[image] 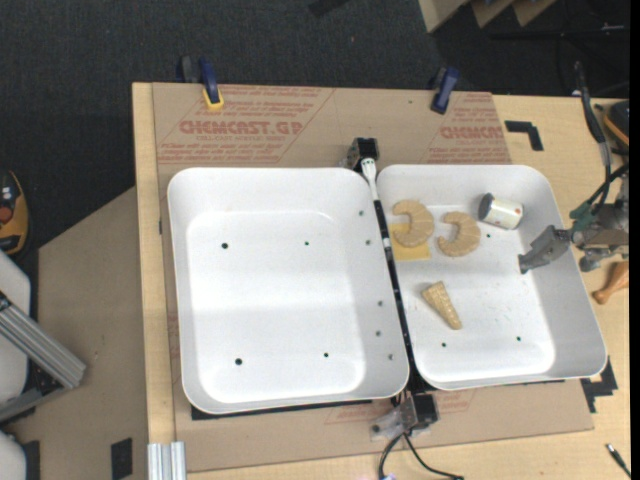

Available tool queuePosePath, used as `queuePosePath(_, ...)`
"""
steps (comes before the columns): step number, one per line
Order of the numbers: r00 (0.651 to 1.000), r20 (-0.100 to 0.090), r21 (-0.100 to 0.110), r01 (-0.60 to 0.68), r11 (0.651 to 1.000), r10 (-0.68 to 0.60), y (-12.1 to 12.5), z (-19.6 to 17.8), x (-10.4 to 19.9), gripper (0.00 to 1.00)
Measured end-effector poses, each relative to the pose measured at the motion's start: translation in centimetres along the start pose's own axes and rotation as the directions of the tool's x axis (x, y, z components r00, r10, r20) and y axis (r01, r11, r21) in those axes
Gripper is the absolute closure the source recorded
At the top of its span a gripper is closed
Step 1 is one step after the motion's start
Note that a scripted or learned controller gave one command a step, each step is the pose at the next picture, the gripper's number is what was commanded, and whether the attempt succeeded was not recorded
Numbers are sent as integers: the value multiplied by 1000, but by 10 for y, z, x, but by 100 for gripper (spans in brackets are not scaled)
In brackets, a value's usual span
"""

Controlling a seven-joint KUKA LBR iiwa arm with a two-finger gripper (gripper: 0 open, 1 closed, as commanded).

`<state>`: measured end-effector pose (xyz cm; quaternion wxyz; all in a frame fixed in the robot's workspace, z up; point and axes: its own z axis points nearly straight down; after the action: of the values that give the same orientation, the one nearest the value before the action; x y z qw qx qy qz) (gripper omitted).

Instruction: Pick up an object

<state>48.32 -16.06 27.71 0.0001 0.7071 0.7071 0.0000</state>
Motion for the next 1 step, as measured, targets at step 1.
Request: queuePosePath(1,1000,-5,11,6,1000,-6,49,147,48,0)
